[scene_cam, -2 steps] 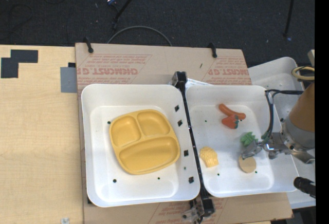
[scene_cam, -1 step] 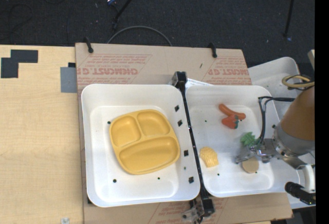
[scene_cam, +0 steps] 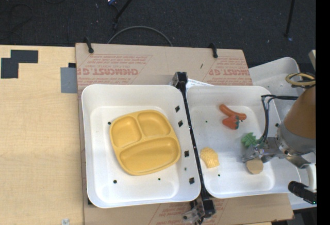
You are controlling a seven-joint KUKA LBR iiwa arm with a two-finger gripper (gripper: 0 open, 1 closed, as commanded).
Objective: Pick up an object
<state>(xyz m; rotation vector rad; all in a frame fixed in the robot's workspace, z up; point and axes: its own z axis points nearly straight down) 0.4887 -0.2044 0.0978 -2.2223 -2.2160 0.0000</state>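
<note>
My gripper [scene_cam: 253,157] hangs low over the right bin [scene_cam: 232,188], close to that bin's right wall and toward its front edge, with my grey wrist and the orange band [scene_cam: 304,115] reaching in from the right side. How far my fingers are spread I cannot tell; they blur into the dark metal around them. A small tan round piece [scene_cam: 254,167] lies right at my fingertips, touching or almost touching them, though nothing shows it clamped between them. Just behind my gripper, toward the bin's back edge, sits a green leafy toy [scene_cam: 249,139], very near my fingers. Farther back, near the middle of the bin, rests an orange-red carrot-like toy [scene_cam: 232,115], well apart from my gripper. A yellow corn-like piece [scene_cam: 209,157] lies by the bin's left wall, near the front, with a stretch of bare white floor between it and me. The front left corner and the back right corner of this bin offer open floor. The left bin [scene_cam: 93,167] carries a yellow divided plate [scene_cam: 145,142] set at a tilt in its middle, with a bare margin along all four walls. Both bins rest on a cardboard sheet [scene_cam: 154,66] whose back edge extends past them.
</note>
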